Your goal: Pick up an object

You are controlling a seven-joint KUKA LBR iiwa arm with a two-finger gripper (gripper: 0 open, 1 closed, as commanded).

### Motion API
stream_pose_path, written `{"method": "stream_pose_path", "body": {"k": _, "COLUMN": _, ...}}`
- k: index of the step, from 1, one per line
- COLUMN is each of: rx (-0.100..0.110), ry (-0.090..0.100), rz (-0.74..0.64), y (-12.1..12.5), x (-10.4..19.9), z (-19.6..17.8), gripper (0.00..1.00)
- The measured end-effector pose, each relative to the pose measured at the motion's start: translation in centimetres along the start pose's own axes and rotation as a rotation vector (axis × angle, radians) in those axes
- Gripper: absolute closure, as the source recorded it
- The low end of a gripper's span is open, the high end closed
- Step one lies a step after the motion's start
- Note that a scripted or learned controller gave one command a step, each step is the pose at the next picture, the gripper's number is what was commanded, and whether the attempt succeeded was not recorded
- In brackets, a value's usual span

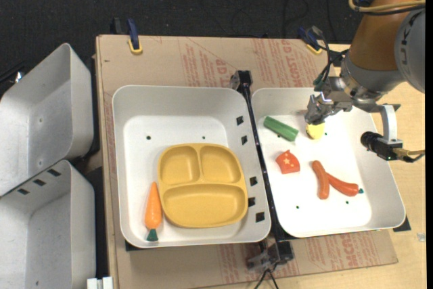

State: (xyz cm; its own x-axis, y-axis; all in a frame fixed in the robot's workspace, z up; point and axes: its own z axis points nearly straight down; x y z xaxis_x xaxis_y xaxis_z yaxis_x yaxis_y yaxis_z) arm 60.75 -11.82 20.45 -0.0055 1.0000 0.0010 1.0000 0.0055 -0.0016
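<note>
The likeliest target is the small yellow object [315, 130] near the back of the right-hand bin [385, 213], since the gripper [318, 114] hangs right over it, its dark fingers coming down onto the object's top edge. From this slanted height I cannot tell whether the fingers are spread or closed, nor whether they grip the yellow piece at all; it seems to sit on the bin floor, so I judge the pick as not yet made. Just to its left lies a green piece [281, 128], close enough that a wide approach might nudge it. Nearer the front are a red strawberry-like piece [288, 162] and a pair of crossed red-orange chillies [331, 183], both well apart from the gripper and lying loose, as scattered picking stock would. The arm [382, 30] reaches in from the right, its orange band above the wrist, angled down steeply to clear the bin wall. The left-hand bin [128, 145] holds a yellow divided tray [203, 185] with an orange carrot [153, 208] lying beside its left edge, probably a drop-off setting. Both bins rest on a brown board [189, 61] clamped at the back by a blue clip [134, 37]; faint red printing runs across the board, but it is reversed and too blurred to read.
</note>
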Motion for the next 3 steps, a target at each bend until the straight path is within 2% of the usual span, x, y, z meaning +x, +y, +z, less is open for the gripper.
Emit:
{"method": "stream_pose_path", "body": {"k": 1, "rx": 0.001, "ry": 0.001, "rz": -0.001, "y": -1.9, "x": 4.7, "z": 0.6, "gripper": 1.0}}
{"method": "stream_pose_path", "body": {"k": 3, "rx": 0.0, "ry": 0.001, "rz": -0.003, "y": -5.3, "x": 14.3, "z": -2.3, "gripper": 1.0}}
